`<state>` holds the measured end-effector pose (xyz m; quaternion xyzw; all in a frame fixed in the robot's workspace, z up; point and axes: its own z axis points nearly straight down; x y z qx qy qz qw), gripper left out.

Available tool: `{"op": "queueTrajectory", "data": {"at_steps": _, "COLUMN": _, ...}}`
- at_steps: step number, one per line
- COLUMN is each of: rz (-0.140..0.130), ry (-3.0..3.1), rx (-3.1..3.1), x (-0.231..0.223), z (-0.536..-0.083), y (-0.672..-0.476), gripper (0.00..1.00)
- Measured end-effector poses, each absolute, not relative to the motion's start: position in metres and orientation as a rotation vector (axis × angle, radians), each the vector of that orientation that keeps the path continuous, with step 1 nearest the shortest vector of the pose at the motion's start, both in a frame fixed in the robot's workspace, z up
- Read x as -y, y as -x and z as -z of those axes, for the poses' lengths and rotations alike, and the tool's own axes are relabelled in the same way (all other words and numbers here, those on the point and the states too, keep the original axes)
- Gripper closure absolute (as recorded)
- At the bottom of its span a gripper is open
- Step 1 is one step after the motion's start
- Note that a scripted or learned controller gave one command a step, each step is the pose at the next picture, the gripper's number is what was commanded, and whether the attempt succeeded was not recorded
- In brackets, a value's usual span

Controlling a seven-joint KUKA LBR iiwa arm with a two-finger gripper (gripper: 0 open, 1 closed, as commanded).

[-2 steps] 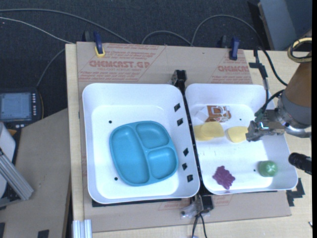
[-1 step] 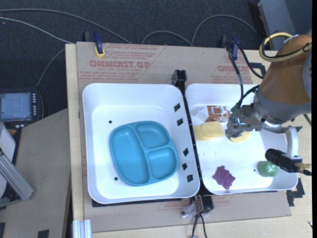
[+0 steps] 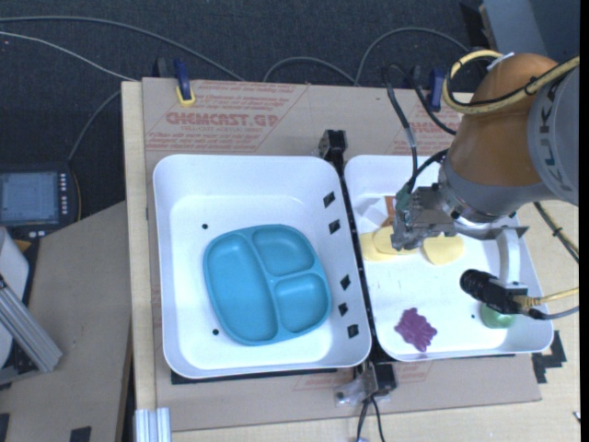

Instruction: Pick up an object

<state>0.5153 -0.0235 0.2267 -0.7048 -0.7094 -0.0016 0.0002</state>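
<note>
Tool (image 3: pixel 406 235) hangs low in the right bin (image 3: pixel 460 346), toward that bin's left side as my camera shows it, with the grey arm reaching in from the right. From this angle I cannot tell how far open it is, and I see nothing that it clearly has hold of.

Its tip sits right at a pale yellow object (image 3: pixel 378 245) lying on the bin floor near the divider between the 2 bins. I cannot say whether the two touch. A second pale yellow object (image 3: pixel 445 250) lies just beside the tool on the other side. A small orange-brown object (image 3: pixel 390 206) sits just behind the tool, toward the top of the view.

Nearer the bottom edge of the same bin lies a purple object (image 3: pixel 416 328), well apart from the tool. A green object (image 3: pixel 498 319) is partly hidden in the bin's lower right corner.

In the left bin (image 3: pixel 175 247) I see 1 blue divided plate (image 3: pixel 267 284) with 3 compartments, lying flat near the middle.

Both bins rest on a brown board surface (image 3: pixel 239 109) with red printing, and a blue clamp (image 3: pixel 184 87) grips its far edge.
</note>
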Motion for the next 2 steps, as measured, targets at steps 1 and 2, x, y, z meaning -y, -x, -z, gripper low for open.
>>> {"op": "queueTrajectory", "data": {"at_steps": 1, "rz": 0.005, "ry": 2.213, "rx": 2.229, "x": -0.027, "z": -0.235, "y": -0.530, "gripper": 1.00}}
{"op": "queueTrajectory", "data": {"at_steps": 2, "rz": 0.002, "ry": 2.214, "rx": 2.227, "x": -0.075, "z": -0.222, "y": -0.537, "gripper": 1.00}}
